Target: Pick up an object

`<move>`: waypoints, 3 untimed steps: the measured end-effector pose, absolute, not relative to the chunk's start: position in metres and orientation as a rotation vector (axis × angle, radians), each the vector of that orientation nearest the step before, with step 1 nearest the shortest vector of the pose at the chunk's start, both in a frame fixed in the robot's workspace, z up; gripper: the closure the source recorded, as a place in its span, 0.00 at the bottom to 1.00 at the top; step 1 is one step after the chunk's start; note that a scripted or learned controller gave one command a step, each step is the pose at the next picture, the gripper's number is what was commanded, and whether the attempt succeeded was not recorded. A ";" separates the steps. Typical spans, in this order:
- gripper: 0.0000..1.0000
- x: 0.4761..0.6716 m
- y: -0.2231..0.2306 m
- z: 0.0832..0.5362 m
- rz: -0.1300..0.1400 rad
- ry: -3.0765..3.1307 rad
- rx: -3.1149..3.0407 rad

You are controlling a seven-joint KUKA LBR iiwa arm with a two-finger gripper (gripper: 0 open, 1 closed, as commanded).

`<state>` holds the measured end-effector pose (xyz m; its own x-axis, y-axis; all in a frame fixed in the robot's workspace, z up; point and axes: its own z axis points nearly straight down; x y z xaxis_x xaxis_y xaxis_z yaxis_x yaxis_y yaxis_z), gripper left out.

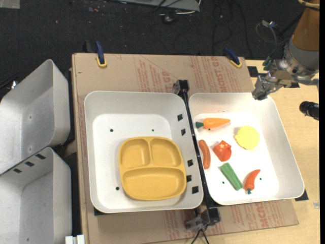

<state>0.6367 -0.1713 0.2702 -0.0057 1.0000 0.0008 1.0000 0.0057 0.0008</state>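
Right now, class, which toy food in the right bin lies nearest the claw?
The carrot, orange with a green end, at the bin's far side. The claw hovers over the far rim; the other foods lie farther off.

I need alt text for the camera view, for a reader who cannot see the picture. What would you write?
The robot's hand hovers at the far right corner of the right bin, which holds a toy carrot, sausage, yellow disc, red piece, green stick and chili. The left bin holds a yellow divided plate.

Six toy foods (224, 150) in right bin (284, 151)
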 end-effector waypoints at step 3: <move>1.00 0.571 -0.029 0.267 0.002 -2.227 -2.213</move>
<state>0.5712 -0.0291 0.2667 -0.0063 1.0000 0.0008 1.0000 0.0063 -0.0024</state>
